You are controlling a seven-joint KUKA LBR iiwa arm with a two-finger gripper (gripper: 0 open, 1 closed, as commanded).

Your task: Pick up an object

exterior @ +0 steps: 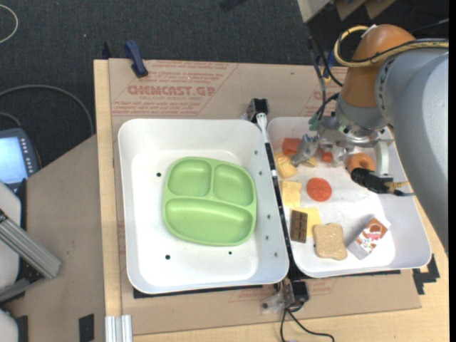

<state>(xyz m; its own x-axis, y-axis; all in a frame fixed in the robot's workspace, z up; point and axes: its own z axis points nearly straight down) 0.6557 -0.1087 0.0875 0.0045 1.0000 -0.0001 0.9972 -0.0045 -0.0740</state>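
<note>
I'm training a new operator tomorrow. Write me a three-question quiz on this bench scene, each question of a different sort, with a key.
1. True or false: the green divided plate lies in the left bin.
2. Multiple choice: the gripper is above which part of the right bin? A. near edge B. far end C. outside it
3. Fill in: the slice of bread lies between the brown chocolate bar and the small ____.

Key: 1 true. 2 B. 3 carton; it is red and white. The round red piece lies in the middle of that bin.
</note>
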